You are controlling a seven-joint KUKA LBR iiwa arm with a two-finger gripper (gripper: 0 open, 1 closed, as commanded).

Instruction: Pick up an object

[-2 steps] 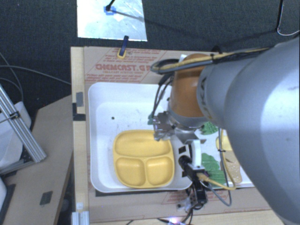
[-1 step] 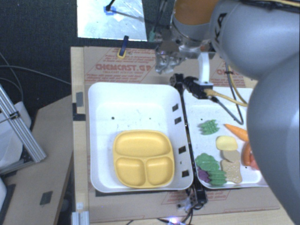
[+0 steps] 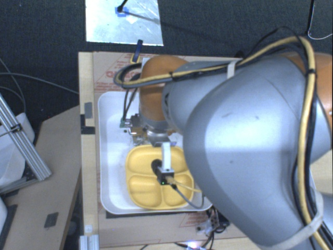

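We found the task's thing, a yellow moulded-plastic tray divided into shallow compartments, lying flat in the near half of the shallow white plastic bin. Its near rim sat close to the bin's near wall. The gripper stood directly over the tray's far edge, at or just above it; we could not tell whether the two touched. From this slant, with the bulk of the grey arm covering the right of the view, we could not tell whether the gripper was set wide or narrow, and nothing showed that it held anything.

We judged the tray to be light and fairly stiff, though thin enough to flex if pinched at one corner. Its surface looked smooth and glossy, so we expected it to slip under a loose grip. It did not seem fragile. The flat compartment floors offered nothing to close on. We thought the raised outer rim was the best place to take hold, or else one of the ridges between compartments. The far edge under the gripper looked the readiest. Since a hold there is off-centre, we expected the tray to tilt as it came up.
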